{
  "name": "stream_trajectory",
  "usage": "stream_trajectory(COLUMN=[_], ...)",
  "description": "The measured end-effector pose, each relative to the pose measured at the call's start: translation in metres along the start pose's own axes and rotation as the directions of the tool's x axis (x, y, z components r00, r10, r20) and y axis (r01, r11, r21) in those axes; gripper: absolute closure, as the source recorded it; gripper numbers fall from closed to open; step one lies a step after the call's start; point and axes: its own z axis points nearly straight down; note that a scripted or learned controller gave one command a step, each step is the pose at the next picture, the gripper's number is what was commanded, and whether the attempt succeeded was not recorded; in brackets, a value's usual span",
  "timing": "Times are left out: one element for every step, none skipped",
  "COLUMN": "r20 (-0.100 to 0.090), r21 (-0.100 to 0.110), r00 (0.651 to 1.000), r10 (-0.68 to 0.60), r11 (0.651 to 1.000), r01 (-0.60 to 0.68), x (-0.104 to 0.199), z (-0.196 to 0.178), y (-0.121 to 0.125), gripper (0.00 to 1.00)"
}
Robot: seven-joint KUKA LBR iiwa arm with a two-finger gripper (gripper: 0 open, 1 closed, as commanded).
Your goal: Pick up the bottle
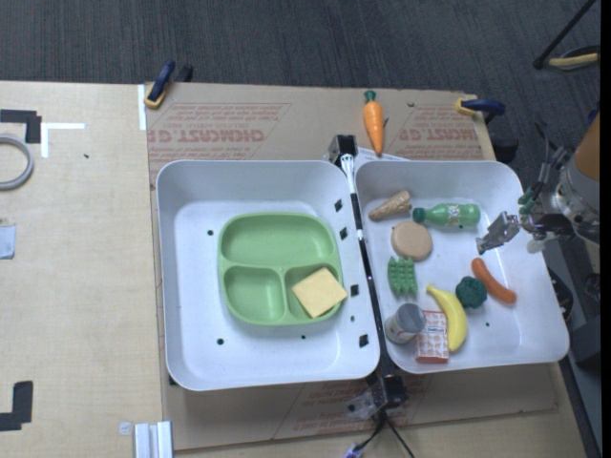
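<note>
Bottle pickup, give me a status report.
Gripper over right bin, right of bottle, holding nothing. Bottle lying flat near back wall. Sausage close below gripper.

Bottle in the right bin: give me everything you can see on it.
The bottle is small and green with a pale label band round its middle, and it looks like plastic. It lies on its side on the floor of the right bin, near the far wall, long axis running roughly left-right with the narrower neck end towards the bin's left. A tan cone-shaped item lies just to its left and a round tan disc just below-left; contact with either is unclear. The gripper sits just to its right, not touching it.
</note>
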Motion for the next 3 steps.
stream_trajectory(r20=[0.001, 0.001, 0.001], r21=[0.000, -0.002, -0.001], r00=[1.000, 0.978, 0.997], r10=[-0.001, -0.208, 0.082], r11=[1.000, 0.978, 0.997], r01=[0.001, 0.208, -0.082], x=[0.000, -0.036, -0.037], z=[-0.009, -0.030, -0.039], y=[0.000, -0.044, -0.052], gripper=[1.00, 1.00, 1.00])
